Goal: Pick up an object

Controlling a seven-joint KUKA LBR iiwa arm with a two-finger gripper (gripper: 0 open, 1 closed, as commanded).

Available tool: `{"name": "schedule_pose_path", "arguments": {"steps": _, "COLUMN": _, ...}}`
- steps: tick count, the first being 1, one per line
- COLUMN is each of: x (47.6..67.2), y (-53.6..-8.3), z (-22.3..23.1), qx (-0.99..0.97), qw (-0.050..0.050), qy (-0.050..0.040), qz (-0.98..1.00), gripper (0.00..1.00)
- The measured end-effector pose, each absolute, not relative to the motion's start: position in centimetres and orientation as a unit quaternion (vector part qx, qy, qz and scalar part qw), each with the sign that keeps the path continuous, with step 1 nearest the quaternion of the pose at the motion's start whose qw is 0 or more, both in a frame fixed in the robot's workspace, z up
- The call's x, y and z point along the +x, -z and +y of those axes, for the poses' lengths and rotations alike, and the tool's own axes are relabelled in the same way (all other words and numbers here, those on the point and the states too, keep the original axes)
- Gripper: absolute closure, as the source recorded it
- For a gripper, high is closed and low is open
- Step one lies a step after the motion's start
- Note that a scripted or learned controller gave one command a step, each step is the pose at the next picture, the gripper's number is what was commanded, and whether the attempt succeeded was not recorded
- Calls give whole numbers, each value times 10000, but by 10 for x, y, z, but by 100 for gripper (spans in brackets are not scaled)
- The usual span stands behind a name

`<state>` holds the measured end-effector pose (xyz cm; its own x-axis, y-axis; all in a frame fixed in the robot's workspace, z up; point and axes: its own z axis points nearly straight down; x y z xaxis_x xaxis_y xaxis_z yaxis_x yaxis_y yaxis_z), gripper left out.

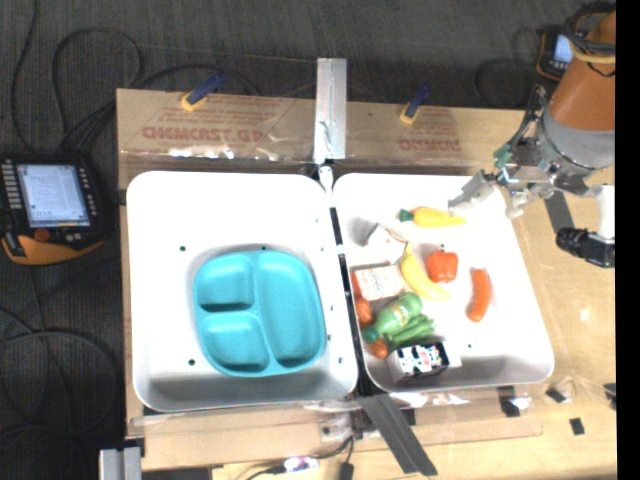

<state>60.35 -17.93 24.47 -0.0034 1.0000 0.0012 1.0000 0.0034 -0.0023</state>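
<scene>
Right bin (525, 298): white, shallow; contents crowded along its 9 o'clock wall, with bare floor toward the 3 and 12 o'clock rims.
Black-and-white box (420, 358): nearest item, by the bin's 6 o'clock rim.
Green toy (400, 315): just beyond the box, touching small orange pieces at its 9 o'clock.
Carton (376, 282): beside the wall, at 11 o'clock from the green toy.
Banana (418, 278): curved, long axis roughly 12 to 5 o'clock, touching the red pepper (443, 265).
Orange sausage-shaped toy (479, 294): apart from the rest, long axis near 12 to 6 o'clock, open floor on all sides.
Yellow corn-like toy (433, 217): farthest item, long axis 9 to 3 o'clock, green tip at 9.
Left bin (160, 268): held a teal divided tray (260, 310).
Hand (505, 186): above the right bin's 1 o'clock corner, nothing visibly between its fingers; opening could not be told.
Desk (580, 308): bare at 3 o'clock.
</scene>
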Motion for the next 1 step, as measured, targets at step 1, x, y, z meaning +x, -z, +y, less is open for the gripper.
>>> {"name": "schedule_pose_path", "arguments": {"steps": 1, "x": 535, "y": -137, "z": -184, "qx": -7507, "qw": 17, "qy": -14, "qz": -6606, "gripper": 0}}
